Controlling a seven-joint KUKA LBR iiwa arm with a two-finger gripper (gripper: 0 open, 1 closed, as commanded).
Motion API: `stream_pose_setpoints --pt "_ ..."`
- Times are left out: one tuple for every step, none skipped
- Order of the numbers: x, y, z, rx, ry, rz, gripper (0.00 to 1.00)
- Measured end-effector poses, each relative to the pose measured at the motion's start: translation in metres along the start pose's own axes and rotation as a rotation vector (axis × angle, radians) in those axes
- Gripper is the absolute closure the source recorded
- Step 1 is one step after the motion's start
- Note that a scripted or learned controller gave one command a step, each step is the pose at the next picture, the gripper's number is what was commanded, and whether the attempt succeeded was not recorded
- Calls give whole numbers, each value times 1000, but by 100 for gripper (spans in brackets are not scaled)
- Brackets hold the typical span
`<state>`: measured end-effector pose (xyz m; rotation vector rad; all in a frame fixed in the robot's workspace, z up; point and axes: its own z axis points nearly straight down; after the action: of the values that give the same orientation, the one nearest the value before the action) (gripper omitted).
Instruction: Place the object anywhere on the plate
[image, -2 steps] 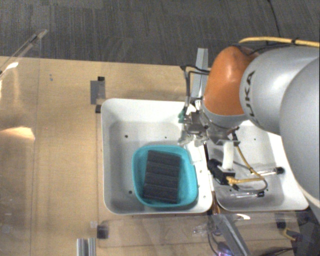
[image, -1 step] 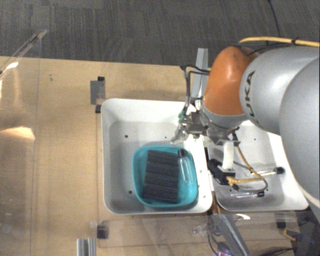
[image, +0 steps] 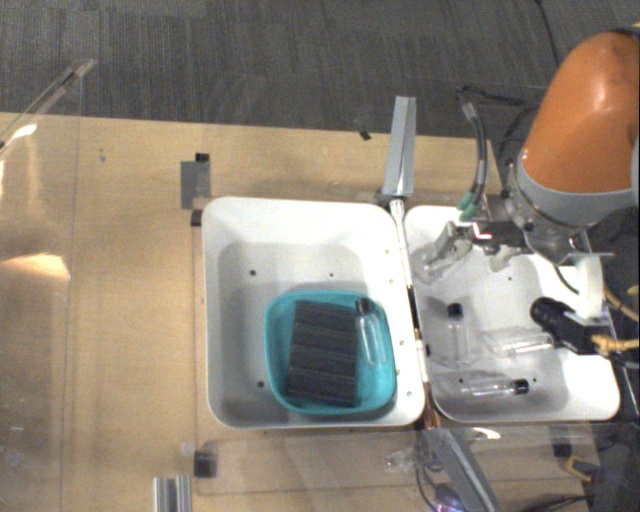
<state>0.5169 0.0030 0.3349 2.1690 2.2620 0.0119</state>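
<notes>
Wooden table (image: 110, 330) w/ two white bins side by side. Left bin (image: 235, 300) holds the teal plate (image: 275, 340). On it are a dark ridged block (image: 322, 352) and, just beside the block's right edge, a clear vial (image: 372, 338), long axis up-down in view.

Right bin (image: 590, 385) has three more clear tubes:
- Nearest tube (image: 456, 335): close to the bin's left wall, long axis also up-down in view, dark cap at the upper end.
- Middle tube (image: 520, 346) and front tube (image: 490, 385): both lie approx. left-right, front one w/ a black cap on its right end.

Gripper (image: 445, 248) sits over the right bin's upper-left corner, arm (image: 590, 100) coming in from the right. Open or shut: can't tell from this angle; nothing visibly held.

Key relation: nearest tube lies just below the gripper in view, apart from it, no contact. Plate is off to the left, across the two bins' adjoining walls.

Judgement: if a right-bin tube is the obj., the pick isn't made yet, and the grasp should close left-right, across that tube's short axis. The vial on the plate could equally be the obj.; can't say.
</notes>
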Motion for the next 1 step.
stream_pose_setpoints --pt "-62 -30 -95 -3 -2 -42 0"
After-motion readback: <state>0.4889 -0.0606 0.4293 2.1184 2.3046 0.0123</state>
